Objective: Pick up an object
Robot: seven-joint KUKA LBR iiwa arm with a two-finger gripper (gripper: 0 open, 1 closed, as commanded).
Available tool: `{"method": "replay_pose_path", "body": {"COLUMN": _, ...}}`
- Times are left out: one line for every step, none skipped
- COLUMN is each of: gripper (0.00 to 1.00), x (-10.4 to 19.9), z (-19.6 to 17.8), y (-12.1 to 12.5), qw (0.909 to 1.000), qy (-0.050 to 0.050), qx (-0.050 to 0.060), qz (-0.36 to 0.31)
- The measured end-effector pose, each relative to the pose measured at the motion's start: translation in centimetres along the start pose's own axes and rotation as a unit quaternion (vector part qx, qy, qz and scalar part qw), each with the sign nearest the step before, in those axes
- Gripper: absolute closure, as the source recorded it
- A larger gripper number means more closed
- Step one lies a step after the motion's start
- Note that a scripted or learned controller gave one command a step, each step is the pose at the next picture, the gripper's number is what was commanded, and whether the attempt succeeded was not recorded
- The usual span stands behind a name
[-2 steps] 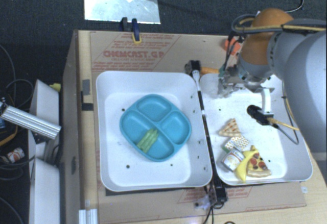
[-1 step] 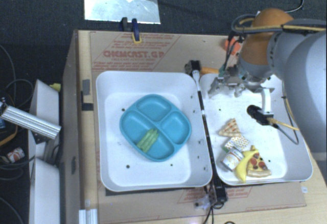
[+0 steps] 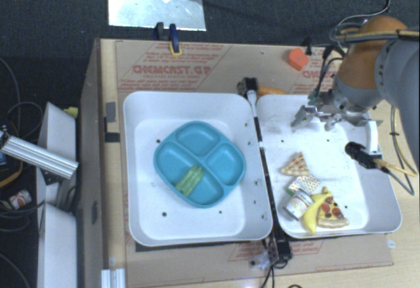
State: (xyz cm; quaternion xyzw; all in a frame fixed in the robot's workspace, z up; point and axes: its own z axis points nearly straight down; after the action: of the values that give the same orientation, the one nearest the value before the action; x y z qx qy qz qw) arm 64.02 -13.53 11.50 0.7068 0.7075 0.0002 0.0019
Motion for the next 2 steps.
{"method": "replay_pose_path", "body": {"gripper": 0.0, "x": 1.7, "z": -0.8, "y": -6.2, "qw": 1.0, "qy": 0.001, "qx": 0.001, "qz": 0.0}}
{"method": "replay_pose_path", "body": {"gripper": 0.0, "x": 2.0, "z": 3.1, "y": 1.2, "qw": 1.0, "qy": 0.001, "qx": 0.001, "qz": -0.001}}
